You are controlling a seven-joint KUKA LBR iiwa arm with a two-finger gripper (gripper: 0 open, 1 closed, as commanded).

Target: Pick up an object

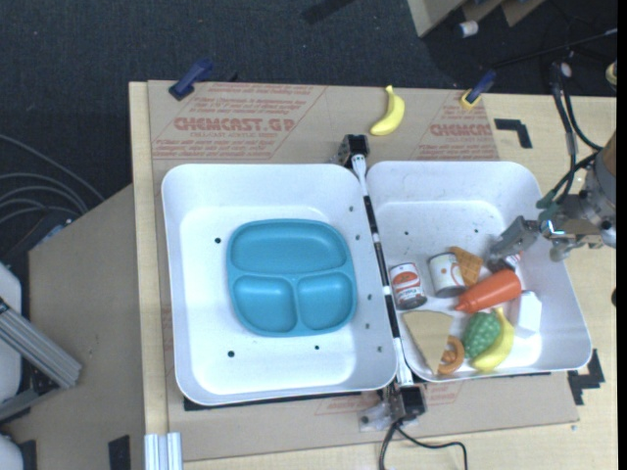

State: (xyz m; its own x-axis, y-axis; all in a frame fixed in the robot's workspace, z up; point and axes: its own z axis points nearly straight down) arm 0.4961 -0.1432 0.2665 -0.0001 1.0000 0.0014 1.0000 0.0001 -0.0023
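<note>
Green toy (481, 333) beside yellow banana (498, 351), carrot (490, 291) and 2 cans (428, 279) crowding above, gripper (517, 235) state unclear.

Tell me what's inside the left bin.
The left bin holds one blue divided tray, three compartments, nothing in them. Small dark dots mark the bin floor around it. Whatever lies under the tray is covered.

Orange carrot (490, 290) lying slantwise among toy food in right bin (558, 272)

The arm's (600, 199) wrist is grey metal with dark cables looping above it and grey jaws.
</note>
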